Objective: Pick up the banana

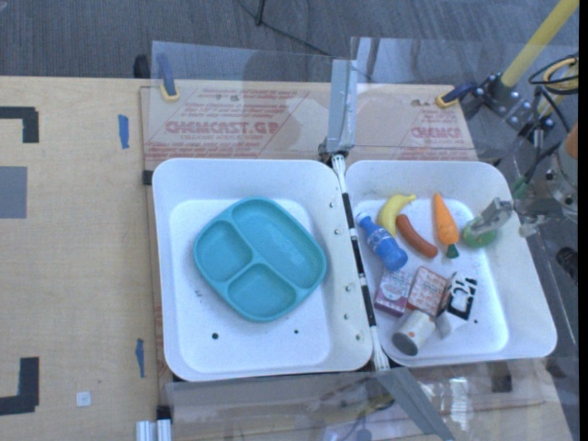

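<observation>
You had the banana (395, 211) lying in the right bin (524, 324), at its far-left part, just left of the sausage (416, 236) and above the blue bottle (382, 243). The carrot (445, 220) lay right of the sausage. The gripper (491, 215) sat well right of the banana, over a green item (479, 234); whether it was open or closed, cannot tell. Left bin (175, 246) held the teal plate (259, 258).

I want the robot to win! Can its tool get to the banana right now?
Probably yes. The banana lies uncovered near the far edge of the right bin, nothing on top. The tool sits close by. The hot dog and blue bottle crowd it slightly.
</observation>
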Available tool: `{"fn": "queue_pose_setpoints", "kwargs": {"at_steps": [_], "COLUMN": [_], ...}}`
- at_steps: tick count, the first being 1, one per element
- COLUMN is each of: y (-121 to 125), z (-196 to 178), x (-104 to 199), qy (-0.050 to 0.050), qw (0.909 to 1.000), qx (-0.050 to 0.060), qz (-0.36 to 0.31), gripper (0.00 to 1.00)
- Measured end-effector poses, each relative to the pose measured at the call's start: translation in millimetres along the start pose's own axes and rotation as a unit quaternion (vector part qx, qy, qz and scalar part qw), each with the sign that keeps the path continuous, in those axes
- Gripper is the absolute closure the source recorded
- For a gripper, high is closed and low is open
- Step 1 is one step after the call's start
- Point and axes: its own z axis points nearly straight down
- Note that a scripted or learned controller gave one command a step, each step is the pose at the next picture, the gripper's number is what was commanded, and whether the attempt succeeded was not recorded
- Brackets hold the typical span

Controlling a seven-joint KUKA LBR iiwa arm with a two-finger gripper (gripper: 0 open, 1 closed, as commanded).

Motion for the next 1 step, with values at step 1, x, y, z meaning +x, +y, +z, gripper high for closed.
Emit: {"fn": "queue_pose_setpoints", "kwargs": {"at_steps": [1], "y": [80.3], "z": [18.6], "x": [56.5], "qy": [-0.001], "qw": [0.9968], "qx": [-0.002], "qz": [-0.080], "gripper": [0.00]}}
